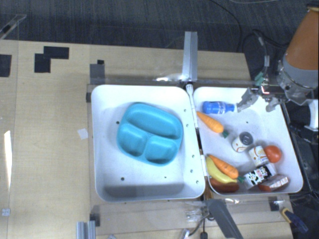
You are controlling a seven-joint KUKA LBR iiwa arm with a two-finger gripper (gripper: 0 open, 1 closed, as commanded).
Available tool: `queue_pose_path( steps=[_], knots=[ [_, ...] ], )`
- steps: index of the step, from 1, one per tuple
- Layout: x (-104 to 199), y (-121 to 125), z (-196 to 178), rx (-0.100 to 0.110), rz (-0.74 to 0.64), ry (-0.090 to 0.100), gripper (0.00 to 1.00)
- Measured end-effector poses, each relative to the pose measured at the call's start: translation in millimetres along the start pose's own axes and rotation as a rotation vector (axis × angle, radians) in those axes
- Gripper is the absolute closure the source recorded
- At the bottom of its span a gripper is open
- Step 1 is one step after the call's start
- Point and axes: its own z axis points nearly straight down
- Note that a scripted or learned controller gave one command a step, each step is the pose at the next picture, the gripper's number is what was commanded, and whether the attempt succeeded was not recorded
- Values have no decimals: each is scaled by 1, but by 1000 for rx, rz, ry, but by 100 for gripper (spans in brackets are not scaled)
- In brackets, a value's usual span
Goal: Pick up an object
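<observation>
I see the banana [214,167] and a carrot [225,167] low in the right bin [288,133], blue divided tray [149,133] filling the left bin [102,148], blue bottle [217,107] upper centre, my gripper [259,99] spread open and unladen just right of it.

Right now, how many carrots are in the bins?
2. One carrot lies in the right bin near the divider, just below the blue bottle. The other carrot rests on the banana at the front pile, which may hide more.
</observation>
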Motion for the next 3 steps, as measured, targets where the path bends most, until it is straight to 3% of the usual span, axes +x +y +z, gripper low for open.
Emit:
queue_pose_path(
  steps=[1,2,3],
  knots=[
    [36,21,99,1,65,0,0],
    [17,36,195,-6,277,2,0],
    [-24,-40,194,-11,455,1,0]
  ],
)
